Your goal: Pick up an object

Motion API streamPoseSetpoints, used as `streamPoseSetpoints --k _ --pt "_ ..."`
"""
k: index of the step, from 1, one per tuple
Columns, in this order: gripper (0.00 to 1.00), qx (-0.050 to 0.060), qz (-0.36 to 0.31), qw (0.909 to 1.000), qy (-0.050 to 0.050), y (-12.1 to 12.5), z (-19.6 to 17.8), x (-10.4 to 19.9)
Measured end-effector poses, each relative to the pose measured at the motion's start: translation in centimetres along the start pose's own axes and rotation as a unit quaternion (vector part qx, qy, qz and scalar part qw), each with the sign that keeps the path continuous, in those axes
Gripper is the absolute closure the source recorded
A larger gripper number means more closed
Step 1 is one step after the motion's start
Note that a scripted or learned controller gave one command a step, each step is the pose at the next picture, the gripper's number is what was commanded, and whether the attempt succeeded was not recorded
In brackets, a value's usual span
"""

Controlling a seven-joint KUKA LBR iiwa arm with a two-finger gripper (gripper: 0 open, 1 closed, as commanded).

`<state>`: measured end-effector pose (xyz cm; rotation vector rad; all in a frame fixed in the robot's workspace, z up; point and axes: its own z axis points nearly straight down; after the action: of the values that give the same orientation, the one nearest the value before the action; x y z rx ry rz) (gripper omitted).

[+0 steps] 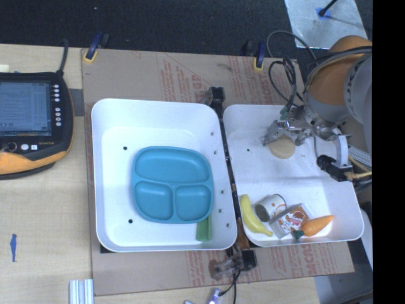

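My gripper (289,133) hangs low over the back part of the right bin (253,170), and its fingers stand open. Right beneath it, on the bin floor, lies a round beige object (283,149); part of it is hidden by the gripper, and nothing is held. At the bin's front lie a yellow banana (252,216), a small tin can (272,206), a small printed box (292,220) and an orange carrot (318,225).
The left bin (114,144) holds a blue divided plate (172,183) and a green piece (203,230) at its front right corner. A tablet-like pendant (28,122) rests on the bench at far left. Cables loop behind the right bin (285,56).
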<state>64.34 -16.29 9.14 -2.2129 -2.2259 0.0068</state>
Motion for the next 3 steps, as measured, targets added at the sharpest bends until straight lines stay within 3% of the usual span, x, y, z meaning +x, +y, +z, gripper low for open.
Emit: streamPoseSetpoints --k 1,2,3 --pt "0.00 -0.002 0.001 1.0000 0.000 1.3 -0.1 0.0" --pt "0.00 0.000 0.001 1.0000 0.000 -0.4 -0.1 0.0" --pt "0.00 -0.002 0.000 1.0000 0.000 1.3 -0.1 -0.9"
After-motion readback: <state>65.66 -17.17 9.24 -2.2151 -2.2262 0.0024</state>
